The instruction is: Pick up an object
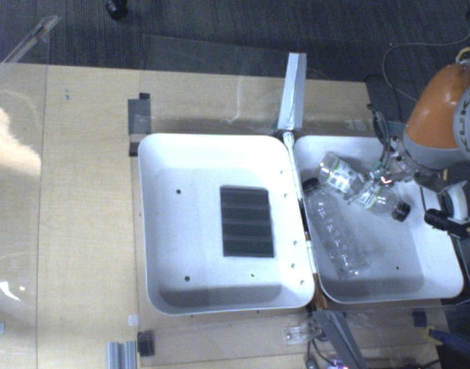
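The clear plastic bottle (336, 229) lies in the right bin (442, 279), long axis running toward the front edge. The tool (381, 177) hangs just behind it; I cannot tell its state.

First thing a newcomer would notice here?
Probably the dark ribbed block, alone in the middle of the left bin. Next, the arm's orange band at the right edge, above the right bin, where clear plastic items lie near the hand.
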Robot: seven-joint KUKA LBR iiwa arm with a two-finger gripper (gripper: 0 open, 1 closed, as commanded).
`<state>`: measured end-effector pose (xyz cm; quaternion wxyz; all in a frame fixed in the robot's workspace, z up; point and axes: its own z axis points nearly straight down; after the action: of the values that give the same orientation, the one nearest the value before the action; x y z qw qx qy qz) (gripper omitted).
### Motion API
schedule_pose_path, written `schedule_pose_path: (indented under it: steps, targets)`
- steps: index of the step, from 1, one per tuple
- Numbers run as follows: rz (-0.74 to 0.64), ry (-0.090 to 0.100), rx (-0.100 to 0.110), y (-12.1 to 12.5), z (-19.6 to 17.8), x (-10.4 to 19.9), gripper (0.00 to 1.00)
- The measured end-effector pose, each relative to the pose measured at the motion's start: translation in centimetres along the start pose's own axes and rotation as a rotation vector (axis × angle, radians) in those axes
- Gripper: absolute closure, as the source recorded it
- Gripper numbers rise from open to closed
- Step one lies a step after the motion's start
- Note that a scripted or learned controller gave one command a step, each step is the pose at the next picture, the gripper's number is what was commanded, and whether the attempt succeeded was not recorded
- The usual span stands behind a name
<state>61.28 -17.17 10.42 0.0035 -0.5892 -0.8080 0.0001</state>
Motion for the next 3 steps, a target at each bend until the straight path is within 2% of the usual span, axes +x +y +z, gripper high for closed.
schedule_pose_path:
  steps: [2, 3]
  targets:
    - [-0.086, -0.002, 0.016, 1.0, 0.1, -1.1, 0.0]
    - [-0.119, 0.005, 0.034, 1.8, 0.1, -1.9, 0.0]
